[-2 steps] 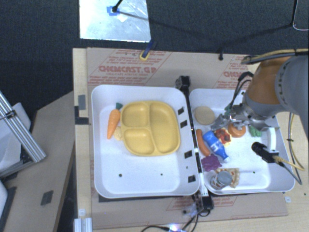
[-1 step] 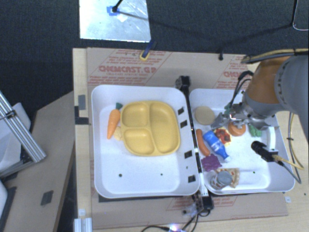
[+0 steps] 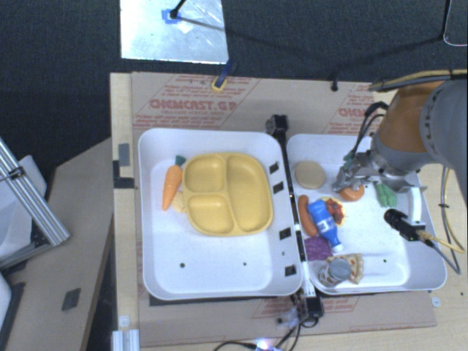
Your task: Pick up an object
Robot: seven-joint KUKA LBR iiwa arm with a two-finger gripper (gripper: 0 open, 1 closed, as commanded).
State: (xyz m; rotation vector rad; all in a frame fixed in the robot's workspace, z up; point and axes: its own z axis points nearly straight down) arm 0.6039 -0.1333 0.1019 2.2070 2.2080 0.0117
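While hovering low over the right bin, gripper poised just above a small orange object, near the bin's upper middle. Fingers' state: cannot tell, hidden in metal clutter. Best descend straight, centre on the orange piece, close gently, lift vertically. Crowding nearby: green item just right, tan disc left, blue bottle and sausage below. Left bin carrying yellow plate and carrot, well apart.

"CHEMCAST GP" on cardboard sheet (red print)
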